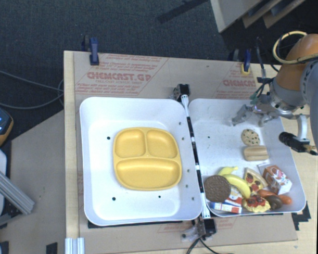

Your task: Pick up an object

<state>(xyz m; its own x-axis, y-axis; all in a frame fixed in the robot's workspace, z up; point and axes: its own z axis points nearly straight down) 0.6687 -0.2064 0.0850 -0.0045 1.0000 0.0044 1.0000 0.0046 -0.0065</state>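
The surface (150, 71) is seen carrying two shallow white bins side by side. The left bin (96, 147) holds a yellow divided plate (147, 159) near its middle. The right bin (216, 131) holds the small food items, and these are gathered in its near half, toward the lower right corner.

The arm (299, 61) is seen entering from the right, with the tool (252, 114) held over the far part of the right bin. Its fingers appear spread apart, one toward the bin's middle and one toward the right wall, with nothing seen between them.

No single target is fixed by the task, so the nearest item is judged the likely one: a round cookie (250, 136), lying just toward the camera from the tool. Just past it, in the same direction, a tan block (255, 153) is laid with its long axis running left to right across the bin. Farther along, a banana (236, 179), a dark round disc (217, 188) and a cluster of red and orange pieces (268, 193) are packed closely, some touching.

The coming move is therefore judged to turn on a short shift toward the near edge of the bin, followed by a descent.
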